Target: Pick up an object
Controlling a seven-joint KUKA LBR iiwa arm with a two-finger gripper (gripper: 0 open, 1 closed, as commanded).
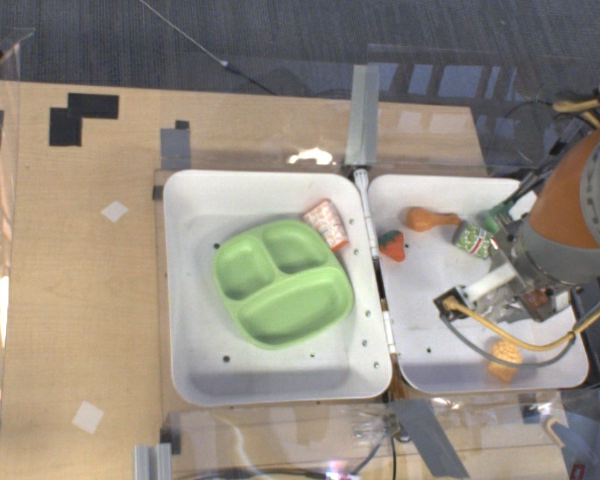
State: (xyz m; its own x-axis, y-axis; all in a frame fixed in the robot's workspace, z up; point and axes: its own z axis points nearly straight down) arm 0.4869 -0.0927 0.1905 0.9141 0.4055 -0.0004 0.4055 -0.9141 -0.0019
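Small yellow-orange lump (502,352), my likeliest pick, lies on the floor of the right shallow white bin (420,368), just near of my hand (528,304). The hand hangs low there; I cannot tell whether it is wide or narrow. Farther left sit a green crumpled packet (474,238), an orange drumstick-shaped toy (430,218) and a red strawberry-like toy (392,248). I judge grasp and lift both not yet done.
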